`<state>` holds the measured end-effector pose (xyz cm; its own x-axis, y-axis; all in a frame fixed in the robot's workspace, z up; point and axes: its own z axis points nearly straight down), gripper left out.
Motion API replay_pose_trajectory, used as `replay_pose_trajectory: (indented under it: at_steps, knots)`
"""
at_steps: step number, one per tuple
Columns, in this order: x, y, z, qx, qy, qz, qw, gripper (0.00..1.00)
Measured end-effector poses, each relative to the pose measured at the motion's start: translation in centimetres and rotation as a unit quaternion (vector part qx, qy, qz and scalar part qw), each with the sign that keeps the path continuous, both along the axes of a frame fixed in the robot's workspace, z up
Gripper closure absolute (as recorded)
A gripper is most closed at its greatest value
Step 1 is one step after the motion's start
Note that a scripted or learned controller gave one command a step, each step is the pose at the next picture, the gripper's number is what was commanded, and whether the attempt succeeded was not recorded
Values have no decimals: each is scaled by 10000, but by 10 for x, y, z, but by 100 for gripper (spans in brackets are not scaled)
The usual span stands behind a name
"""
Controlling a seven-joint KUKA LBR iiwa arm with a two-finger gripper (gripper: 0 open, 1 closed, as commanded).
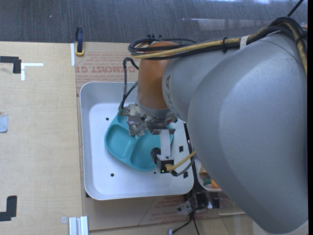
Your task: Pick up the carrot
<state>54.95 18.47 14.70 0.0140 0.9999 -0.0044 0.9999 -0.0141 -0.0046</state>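
My gripper [145, 127] hangs low over the left white bin [95, 146], right above a teal divided plate [122, 146] that lies in the bin's middle. The wrist with its orange band [151, 82] and cable bundle covers the plate's upper right part. A small orange scrap with a green tip [211, 182] peeks out beneath the arm at the lower right, where the right bin lies; it may be the carrot, but most of it is hidden.
The big grey arm body [244, 121] covers nearly all of the right bin. Cardboard [102, 62] lies under the bins. Bare wooden bench [39, 131] stretches to the left, with a blue-and-yellow clamp [79, 42] at the back.
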Motion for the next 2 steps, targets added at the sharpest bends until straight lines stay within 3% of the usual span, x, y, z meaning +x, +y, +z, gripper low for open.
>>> replay_pose_trajectory:
  at_steps: [1,2]
  knots:
    - [-72,7,72,7,3,271,9996,100]
    - [-66,-41,-20,13,7,967,9953,100]
